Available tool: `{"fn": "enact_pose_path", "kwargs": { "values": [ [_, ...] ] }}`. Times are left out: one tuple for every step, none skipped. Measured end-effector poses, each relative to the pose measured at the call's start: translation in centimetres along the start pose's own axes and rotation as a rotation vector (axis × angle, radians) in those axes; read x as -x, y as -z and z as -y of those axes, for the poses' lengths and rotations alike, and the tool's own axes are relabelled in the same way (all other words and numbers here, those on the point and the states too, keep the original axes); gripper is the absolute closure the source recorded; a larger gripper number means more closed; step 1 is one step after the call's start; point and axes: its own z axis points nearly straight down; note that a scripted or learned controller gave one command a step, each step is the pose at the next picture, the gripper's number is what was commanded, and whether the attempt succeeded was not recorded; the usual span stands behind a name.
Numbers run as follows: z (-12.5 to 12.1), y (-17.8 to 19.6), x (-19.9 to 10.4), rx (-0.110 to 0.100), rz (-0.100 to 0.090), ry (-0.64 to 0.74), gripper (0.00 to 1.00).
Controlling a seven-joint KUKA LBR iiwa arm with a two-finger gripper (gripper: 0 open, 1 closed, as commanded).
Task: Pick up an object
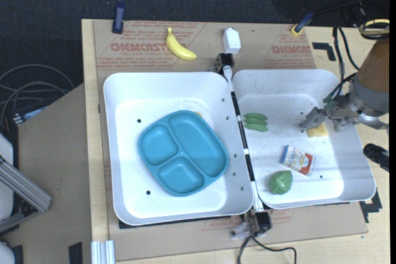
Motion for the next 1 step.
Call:
{"fn": "enact_pose_path", "kwargs": {
  "values": [
    [-3.12,-5.07,2.02,0.003,-0.008,0.006,0.00]
  ]
}}
